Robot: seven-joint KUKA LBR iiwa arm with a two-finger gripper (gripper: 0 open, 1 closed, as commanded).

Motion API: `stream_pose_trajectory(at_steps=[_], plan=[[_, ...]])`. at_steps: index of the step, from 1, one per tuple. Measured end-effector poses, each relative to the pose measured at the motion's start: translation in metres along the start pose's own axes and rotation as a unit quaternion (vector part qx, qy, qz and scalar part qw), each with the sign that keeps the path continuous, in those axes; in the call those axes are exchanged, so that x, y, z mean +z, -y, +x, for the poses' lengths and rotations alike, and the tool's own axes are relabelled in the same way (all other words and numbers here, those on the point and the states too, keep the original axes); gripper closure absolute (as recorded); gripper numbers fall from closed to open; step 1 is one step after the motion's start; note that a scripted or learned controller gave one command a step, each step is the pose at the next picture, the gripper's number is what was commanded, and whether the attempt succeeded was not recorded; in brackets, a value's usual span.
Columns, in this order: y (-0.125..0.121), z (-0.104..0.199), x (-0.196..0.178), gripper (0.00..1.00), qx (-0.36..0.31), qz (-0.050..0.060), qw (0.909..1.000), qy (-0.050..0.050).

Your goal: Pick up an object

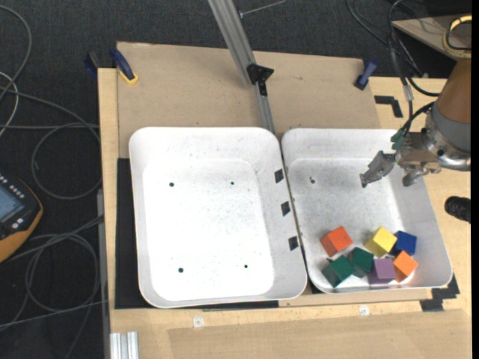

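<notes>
Overall, the pale wooden bench (187,88) carries two shallow white plastic bins side by side. The left-hand white bin (150,152) sits toward the middle of the bench, its speckled floor marked by four small dark dots. The right-hand white bin (299,152) touches it along a shared edge where three small black tabs show.

Next in size, the grey arm with an orange band (458,107) reaches in from the right edge. Its two-finger gripper (390,170) hangs over the upper right part of the right-hand bin, well apart from the blocks. The fingers stand spread apart with nothing between them.

A slanted grey metal rail (238,47) runs down from the top of the view to the point where the two bins meet. Blue clamps (123,64) grip the bench at its far corners.

The task objects lie clustered in the near right corner of the right-hand bin. They are small coloured cubes: an orange cube (337,240), a yellow cube (382,241), a blue cube (405,241), a second orange cube (405,264), a purple cube (383,268) and two dark green cubes (349,265). Most touch their neighbours; the first orange cube sits at the cluster's upper left.
</notes>
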State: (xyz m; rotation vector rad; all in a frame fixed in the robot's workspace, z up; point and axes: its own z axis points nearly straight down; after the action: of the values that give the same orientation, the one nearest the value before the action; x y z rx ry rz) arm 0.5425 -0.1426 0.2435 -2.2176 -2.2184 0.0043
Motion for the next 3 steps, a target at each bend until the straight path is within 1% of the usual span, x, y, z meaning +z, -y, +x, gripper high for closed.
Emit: stream_pose_trajectory(at_steps=[1, 2, 3], plan=[[0.003, 0.007, 0.061, 0.00, 0.000, 0.001, 1.0000, -0.001], [0.001, 0.017, 0.110, 0.00, 0.000, 0.001, 1.0000, -0.001], [-0.001, 0.016, 0.096, 1.00, 0.000, -0.004, 1.0000, 0.000]])
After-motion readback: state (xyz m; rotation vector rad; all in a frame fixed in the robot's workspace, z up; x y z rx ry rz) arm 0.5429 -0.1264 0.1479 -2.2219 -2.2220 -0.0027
